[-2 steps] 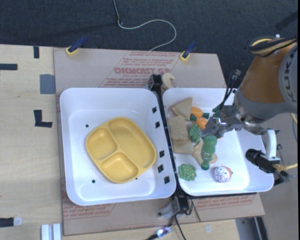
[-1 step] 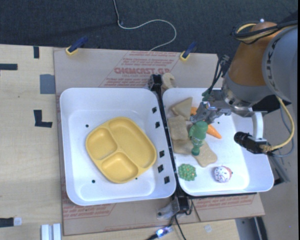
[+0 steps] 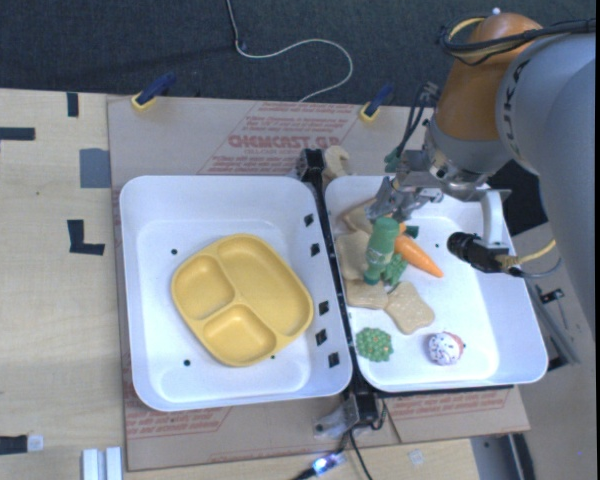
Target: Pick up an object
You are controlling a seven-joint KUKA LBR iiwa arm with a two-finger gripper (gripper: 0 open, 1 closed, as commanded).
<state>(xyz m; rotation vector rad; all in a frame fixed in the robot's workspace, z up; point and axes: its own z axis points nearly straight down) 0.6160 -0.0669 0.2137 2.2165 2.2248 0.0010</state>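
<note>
- Over the right bin (image 3: 510, 363), the gripper (image 3: 400, 200) hangs at the end of the grey arm with its glossy orange band, directly above a green bottle (image 3: 382, 252).
- Whether its fingers are spread or closed cannot be told; dark metal parts and cables crowd the view there.
- The green bottle is a slim plastic cylinder standing roughly upright in the upper left part of the right bin, its cap just beneath the gripper.
- A smooth, tapered orange carrot (image 3: 420, 257) lies touching the bottle's right side, tip pointing lower right.
- A flat tan biscuit-like piece (image 3: 410, 310) with lobed edges lies just below the bottle; another flat tan piece (image 3: 354, 221) lies above and left of it, near the bin wall.
- A knobbly green broccoli-like ball (image 3: 374, 344) sits near the front left corner of the right bin.
- A small round white ball with red markings (image 3: 444, 348) rests to its right.
- The left bin (image 3: 145, 268) holds a rounded yellow plastic tray (image 3: 242, 298) with three shallow compartments, set at a slant.
- Both bins are shallow, smooth white plastic, resting side by side on brown cardboard (image 3: 270, 143).
</note>
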